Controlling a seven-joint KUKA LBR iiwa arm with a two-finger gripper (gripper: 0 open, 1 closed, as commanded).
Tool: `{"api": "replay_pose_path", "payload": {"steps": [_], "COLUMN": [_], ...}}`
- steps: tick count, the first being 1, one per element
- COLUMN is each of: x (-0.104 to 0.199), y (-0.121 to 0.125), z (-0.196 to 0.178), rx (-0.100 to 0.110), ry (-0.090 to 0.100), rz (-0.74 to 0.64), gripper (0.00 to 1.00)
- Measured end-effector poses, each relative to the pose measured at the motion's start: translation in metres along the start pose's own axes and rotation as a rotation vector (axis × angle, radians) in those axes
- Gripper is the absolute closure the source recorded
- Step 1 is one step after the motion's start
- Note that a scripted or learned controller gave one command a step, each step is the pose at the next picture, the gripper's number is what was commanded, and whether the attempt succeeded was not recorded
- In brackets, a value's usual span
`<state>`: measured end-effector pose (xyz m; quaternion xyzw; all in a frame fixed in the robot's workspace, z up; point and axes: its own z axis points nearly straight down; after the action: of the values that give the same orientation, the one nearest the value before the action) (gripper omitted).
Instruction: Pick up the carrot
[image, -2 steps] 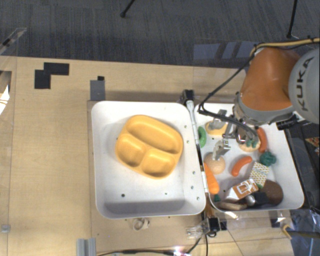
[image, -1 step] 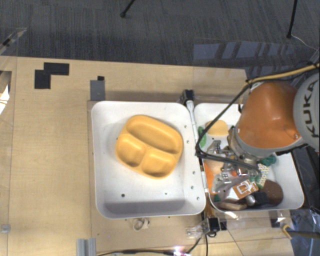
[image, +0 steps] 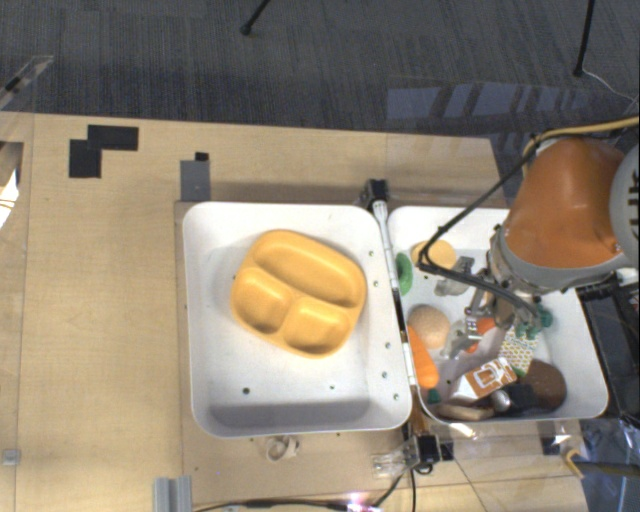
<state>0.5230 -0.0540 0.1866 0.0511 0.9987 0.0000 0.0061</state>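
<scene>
Gripper (image: 478, 338) hovering low over right bin (image: 585, 345); we cannot tell its state. Carrot (image: 424, 365) lying just left of it, ungrasped. We are judging approach underway; next needs leftward shift.

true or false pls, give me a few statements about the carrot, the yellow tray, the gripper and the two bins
1. The yellow tray lies in the left bin. True.
2. The carrot lies on the yellow tray. False: it lies in the right bin, near that bin's left wall.
3. The gripper is over the right bin. True.
4. The carrot is between the gripper's fingers. False: it lies in the bin to the camera's left of the gripper, apart from it.
5. The yellow tray has three compartments. True.
6. The arm reaches across the left bin. False: it comes in from the right and stays over the right bin.
</scene>
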Motion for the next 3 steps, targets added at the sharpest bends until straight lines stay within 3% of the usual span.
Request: {"api": "replay_pose_path", "payload": {"steps": [1,2,3], "x": [0.031,0.028,-0.030], "y": [0.068,0.012,0.019], "z": [0.001,0.001,0.001], "rx": [-0.004,0.001,0.000], "ry": [0.005,0.002,0.001], "rz": [-0.050,-0.059,0.231], "gripper": [0.00,0.00,0.00]}}
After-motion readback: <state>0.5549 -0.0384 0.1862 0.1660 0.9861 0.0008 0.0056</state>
